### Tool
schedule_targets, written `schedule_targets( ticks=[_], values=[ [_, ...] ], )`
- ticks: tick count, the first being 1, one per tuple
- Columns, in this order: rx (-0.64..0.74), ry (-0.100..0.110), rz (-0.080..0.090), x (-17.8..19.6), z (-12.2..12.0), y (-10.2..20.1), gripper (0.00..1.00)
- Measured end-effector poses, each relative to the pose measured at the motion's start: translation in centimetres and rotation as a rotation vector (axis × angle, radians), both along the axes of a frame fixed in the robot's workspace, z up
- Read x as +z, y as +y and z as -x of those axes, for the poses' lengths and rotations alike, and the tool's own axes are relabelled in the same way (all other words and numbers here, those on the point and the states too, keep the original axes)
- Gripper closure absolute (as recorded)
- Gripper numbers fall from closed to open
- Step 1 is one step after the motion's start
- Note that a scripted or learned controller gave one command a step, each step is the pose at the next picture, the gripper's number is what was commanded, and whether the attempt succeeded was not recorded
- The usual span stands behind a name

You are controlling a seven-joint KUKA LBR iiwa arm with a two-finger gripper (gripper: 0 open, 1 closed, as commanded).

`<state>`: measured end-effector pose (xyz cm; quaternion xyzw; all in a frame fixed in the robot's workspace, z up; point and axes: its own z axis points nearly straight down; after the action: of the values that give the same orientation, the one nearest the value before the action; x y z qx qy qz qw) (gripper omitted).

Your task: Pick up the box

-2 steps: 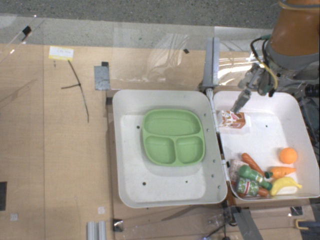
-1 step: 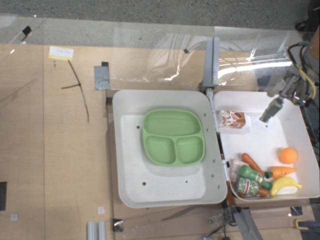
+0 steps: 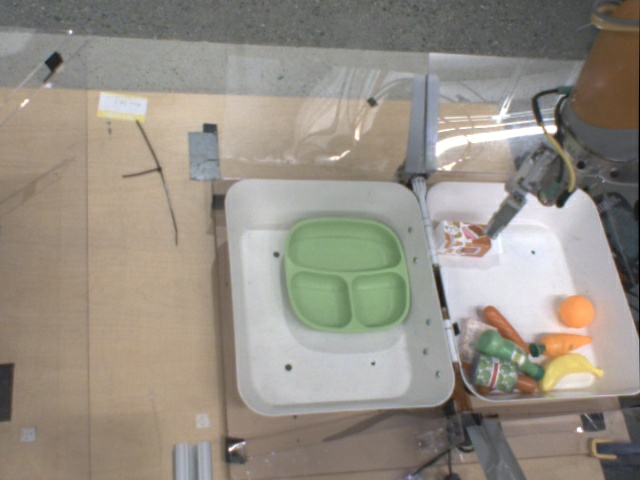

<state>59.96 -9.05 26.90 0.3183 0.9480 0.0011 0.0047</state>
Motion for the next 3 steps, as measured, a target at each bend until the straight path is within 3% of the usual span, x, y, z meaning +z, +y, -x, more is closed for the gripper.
schedule_targets(
  ticks=[1, 2, 3],
  values=[
    [-0.052, 0.001, -0.001, -2.1, 4.1, -0.4, 0.00],
    [0.006, 0.001, 0.000, -7.3, -0.5, 0.6, 0.00],
    [-0.075, -0.002, 0.002, -6.0, -3.2, -11.3, 0.00]
  ],
)
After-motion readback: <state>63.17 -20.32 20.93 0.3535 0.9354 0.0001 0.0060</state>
